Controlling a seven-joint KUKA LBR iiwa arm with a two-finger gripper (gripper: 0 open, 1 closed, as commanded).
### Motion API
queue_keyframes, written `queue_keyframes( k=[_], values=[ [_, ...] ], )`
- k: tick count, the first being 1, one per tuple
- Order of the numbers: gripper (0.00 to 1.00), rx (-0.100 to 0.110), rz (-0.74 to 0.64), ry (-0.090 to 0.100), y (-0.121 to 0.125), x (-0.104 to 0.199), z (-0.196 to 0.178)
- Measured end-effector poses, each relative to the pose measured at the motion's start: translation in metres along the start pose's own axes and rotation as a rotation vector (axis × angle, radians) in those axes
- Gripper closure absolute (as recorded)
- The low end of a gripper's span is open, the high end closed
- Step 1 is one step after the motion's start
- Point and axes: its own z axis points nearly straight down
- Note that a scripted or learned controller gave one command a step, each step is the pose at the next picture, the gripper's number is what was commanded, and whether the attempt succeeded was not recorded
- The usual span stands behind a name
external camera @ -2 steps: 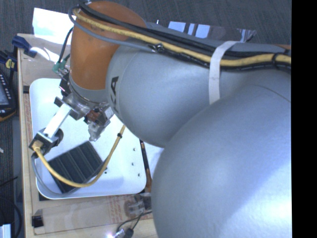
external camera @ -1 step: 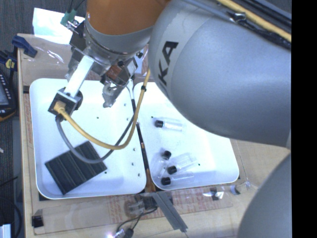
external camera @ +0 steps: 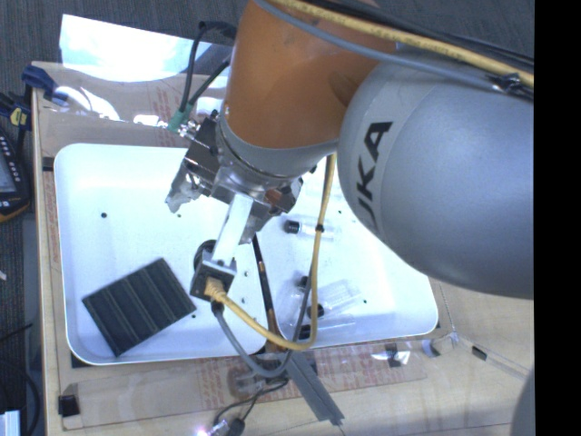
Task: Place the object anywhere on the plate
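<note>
Far left, outside the bin: dark gear (external camera: 9,166) at the frame's edge, and a small blue piece (external camera: 36,77) on the bench above it. In the upper left lies a pale glossy sheet (external camera: 113,48).

White bin (external camera: 64,243): fills the left and middle of the frame, with its rim rounded at the lower left corner. There is a small dark speck (external camera: 104,214) on its floor, left of centre.

Dark ribbed slab (external camera: 138,305): lies flat on the bin floor at lower left, close to the front rim. Its grooves run along its length and its long side slants up to the right. I take it for the task's thing; whether it is the object or the plate I cannot tell. Nothing rests on it.

My gripper (external camera: 182,192): sits above and just right of the slab, over the bin's middle left, well apart from the slab. The wrist hides most of it, so I cannot tell how wide it is set. I see nothing held.

Right of centre: a small dark cylinder (external camera: 292,227) lies on the bin floor. Lower right of it is a clear plastic piece (external camera: 338,293), hard to make out against the white.

Upper right: my arm (external camera: 436,171), with the orange band toward the frame's top centre and the grey link beyond it, covers the bin's far right corner.
</note>
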Motion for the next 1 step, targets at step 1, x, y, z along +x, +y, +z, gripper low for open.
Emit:
queue_keyframes(
  k=[1],
  values=[
    [1.0, 0.0, -0.195, -0.001, 0.0761, 0.0235, 0.0543]
  ],
)
